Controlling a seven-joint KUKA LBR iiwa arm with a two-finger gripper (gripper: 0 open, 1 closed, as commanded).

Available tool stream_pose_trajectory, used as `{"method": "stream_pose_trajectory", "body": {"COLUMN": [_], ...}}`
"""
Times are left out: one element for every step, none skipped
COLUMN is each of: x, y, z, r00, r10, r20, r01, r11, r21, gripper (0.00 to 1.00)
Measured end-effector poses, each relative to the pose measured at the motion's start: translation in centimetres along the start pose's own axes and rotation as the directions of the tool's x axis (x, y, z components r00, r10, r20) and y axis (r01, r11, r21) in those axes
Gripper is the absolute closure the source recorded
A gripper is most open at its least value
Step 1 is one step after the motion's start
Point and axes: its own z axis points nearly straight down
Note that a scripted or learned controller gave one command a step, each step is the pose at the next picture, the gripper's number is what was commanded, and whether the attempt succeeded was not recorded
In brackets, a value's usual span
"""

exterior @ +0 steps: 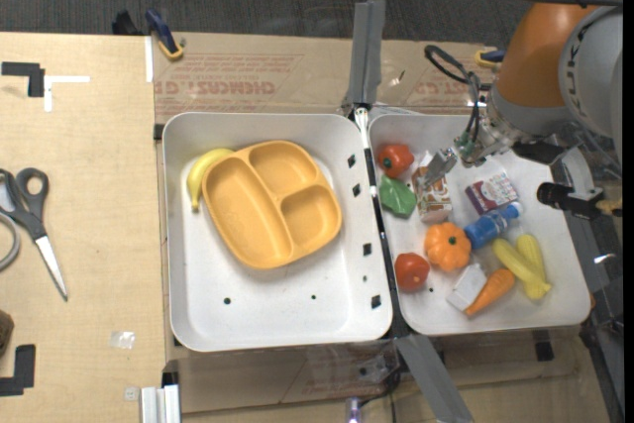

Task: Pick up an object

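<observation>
Camera view: claw (443, 160) low over the right bin (565, 312).
Nothing lifted yet; its tips sit just above a small carton (433, 196), and I cannot tell their spread.

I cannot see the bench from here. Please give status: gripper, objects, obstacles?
Gripper low over right bin, nothing visibly held. Small carton just below it. Green toy and tomato crowd close beside.

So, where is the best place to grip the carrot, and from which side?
Probably the carrot's thick orange middle, coming from above. It lies flat and slanted in the right bin, so the fingers should close across its narrow width. A white packet touches one side, leaving little room.
</observation>
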Motion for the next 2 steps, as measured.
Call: {"method": "stream_pose_trajectory", "body": {"x": [0.18,0.12], "y": [0.61,0.65], "z": [4.70,3.72], "r00": [0.998,0.998], "r10": [0.065,0.061], "r20": [0.000,0.003], "r01": [-0.065,-0.061], "r11": [0.998,0.998], "r21": [0.000,0.000], "gripper": [0.00,1.00]}}
